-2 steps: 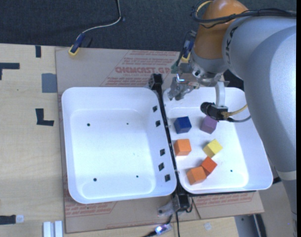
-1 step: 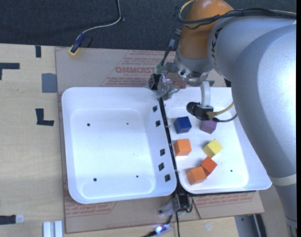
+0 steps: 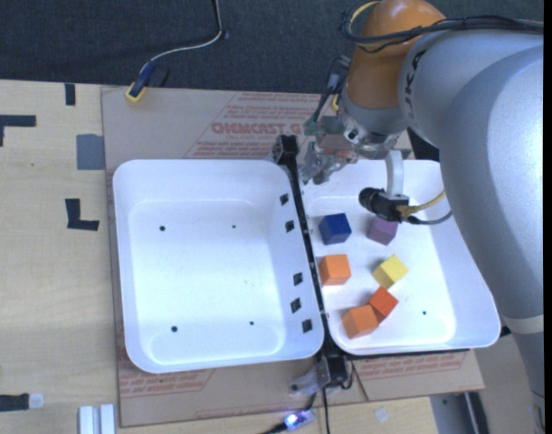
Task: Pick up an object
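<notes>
Gripper [image 3: 323,163] is being held at the right bin's [image 3: 457,328] far corner; finger state cannot be told; the blue cube [image 3: 335,228] nearby is possibly being missed, the divider struck

A flat brown cardboard sheet [image 3: 249,125] printed with red lettering is laid on the light wooden bench [image 3: 41,278]. Black tape marks [image 3: 77,215] are stuck on the bench surface at the left. A thin black cable [image 3: 208,25] is run across the dark carpeted floor [image 3: 104,16] beyond the bench, ended in a yellow and blue connector [image 3: 140,84] at the cardboard's far corner.
</notes>
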`<move>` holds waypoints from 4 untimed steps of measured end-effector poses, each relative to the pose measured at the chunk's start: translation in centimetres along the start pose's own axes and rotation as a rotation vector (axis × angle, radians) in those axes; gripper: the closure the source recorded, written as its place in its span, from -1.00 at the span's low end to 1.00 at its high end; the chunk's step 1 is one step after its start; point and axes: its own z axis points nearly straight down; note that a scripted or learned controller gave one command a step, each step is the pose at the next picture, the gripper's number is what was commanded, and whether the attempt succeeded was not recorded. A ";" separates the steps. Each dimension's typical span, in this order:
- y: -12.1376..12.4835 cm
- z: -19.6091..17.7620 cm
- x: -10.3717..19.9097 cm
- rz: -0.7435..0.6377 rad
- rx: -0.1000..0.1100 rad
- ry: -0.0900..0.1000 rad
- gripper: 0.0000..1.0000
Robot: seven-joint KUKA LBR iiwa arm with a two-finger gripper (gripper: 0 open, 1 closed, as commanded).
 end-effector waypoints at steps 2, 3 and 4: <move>0.1 0.1 8.4 -0.006 0.001 0.002 1.00; 0.1 0.0 9.2 -0.003 -0.001 0.001 1.00; 0.0 2.4 14.5 -0.005 0.002 0.002 1.00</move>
